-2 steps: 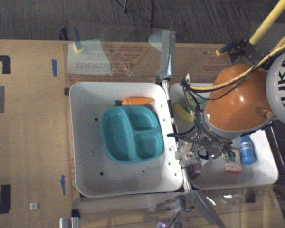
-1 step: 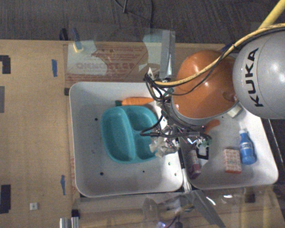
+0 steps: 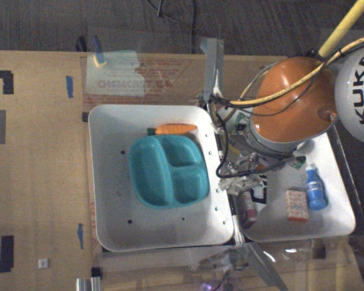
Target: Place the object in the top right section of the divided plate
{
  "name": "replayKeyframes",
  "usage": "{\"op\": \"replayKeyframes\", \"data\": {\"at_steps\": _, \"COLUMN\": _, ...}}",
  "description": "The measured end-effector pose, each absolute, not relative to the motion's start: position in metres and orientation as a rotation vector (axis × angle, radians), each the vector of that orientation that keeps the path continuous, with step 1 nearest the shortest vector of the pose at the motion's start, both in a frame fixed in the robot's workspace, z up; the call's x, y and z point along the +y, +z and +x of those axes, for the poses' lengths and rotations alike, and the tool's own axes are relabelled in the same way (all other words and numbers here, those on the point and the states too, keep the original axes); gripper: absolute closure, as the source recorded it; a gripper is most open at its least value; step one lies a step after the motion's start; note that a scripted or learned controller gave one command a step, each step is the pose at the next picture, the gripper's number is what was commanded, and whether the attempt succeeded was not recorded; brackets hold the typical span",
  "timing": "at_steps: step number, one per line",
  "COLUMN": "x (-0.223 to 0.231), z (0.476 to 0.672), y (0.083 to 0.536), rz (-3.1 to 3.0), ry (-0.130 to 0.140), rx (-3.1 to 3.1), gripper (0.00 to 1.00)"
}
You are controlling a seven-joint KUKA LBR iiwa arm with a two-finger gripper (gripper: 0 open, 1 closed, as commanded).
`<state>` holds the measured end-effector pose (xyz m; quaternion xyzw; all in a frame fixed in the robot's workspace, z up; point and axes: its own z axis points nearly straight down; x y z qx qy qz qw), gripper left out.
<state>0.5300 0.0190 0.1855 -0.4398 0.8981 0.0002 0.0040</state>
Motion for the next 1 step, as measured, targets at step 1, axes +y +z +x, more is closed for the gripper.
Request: {"op": "replayKeyframes", "data": {"at_steps": 1, "x": 0.0331, "z": 0.6526, "y": 0.1873, "rz": -1.060, "ry": 0.002, "rx": 2.946, "gripper": 1.00}}
